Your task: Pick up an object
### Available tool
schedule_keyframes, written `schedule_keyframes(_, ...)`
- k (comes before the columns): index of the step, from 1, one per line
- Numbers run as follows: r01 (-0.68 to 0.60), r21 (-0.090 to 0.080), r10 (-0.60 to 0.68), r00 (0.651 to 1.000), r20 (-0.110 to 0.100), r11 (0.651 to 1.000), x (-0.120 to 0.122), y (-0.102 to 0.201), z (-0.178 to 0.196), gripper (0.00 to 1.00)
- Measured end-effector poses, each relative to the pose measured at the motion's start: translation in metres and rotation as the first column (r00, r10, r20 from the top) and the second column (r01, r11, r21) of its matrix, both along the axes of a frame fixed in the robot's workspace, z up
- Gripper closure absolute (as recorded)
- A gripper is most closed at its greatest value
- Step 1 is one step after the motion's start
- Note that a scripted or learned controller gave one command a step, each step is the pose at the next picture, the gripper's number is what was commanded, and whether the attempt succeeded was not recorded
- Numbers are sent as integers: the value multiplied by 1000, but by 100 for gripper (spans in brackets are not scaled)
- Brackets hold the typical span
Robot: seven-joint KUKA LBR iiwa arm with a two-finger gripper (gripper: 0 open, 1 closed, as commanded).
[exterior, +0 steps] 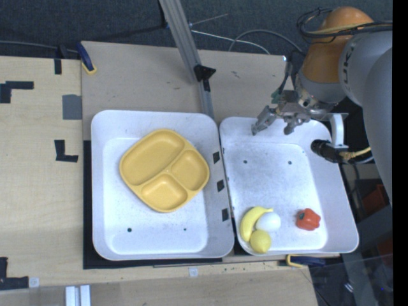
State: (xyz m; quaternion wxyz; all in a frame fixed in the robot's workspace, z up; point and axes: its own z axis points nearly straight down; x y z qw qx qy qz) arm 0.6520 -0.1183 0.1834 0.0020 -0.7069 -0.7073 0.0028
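Bench (146, 81) carries two shallow white bins side by side: the left bin (105, 171) holds a yellow divided tray (164, 169), and the right bin (287, 171) holds everything small enough to pick. The grey arm (357, 56) comes in from three o'clock and ends over the far edge of the right bin, at about twelve o'clock of that bin's floor.

Its gripper (275, 125) hangs with the two fingers spread apart and nothing between them, so it is released and grasping nothing.

From the gripper, the candidates all lie toward six o'clock, along the near wall of the right bin and well apart from the fingers. A banana (252, 218) curves there, its long axis running roughly from one o'clock to seven o'clock, touching a white egg-like ball (269, 222) and a yellow lemon (260, 240). A small red pepper-like item (308, 218) sits alone at about three o'clock of that cluster.

My judgement: the red item is the easier target, since it has bare white floor around it, while the clustered three crowd each other and the near wall. The floor between gripper and targets looks flat and unobstructed.
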Motion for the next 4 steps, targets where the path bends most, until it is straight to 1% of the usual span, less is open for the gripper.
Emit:
schedule_keyframes(1, -1, 0, 1, 1000, 0, 1000, 5, -7, -53, 0)
schedule_keyframes(2, -2, -1, 2, 1000, 5, 1000, 5, -6, -97, 0)
schedule_keyframes(3, -3, 0, 3, 1000, 4, 1000, 5, -5, -85, 100)
schedule_keyframes(4, -2, 0, 2, 1000, 12, 1000, 5, -3, -21, 100)
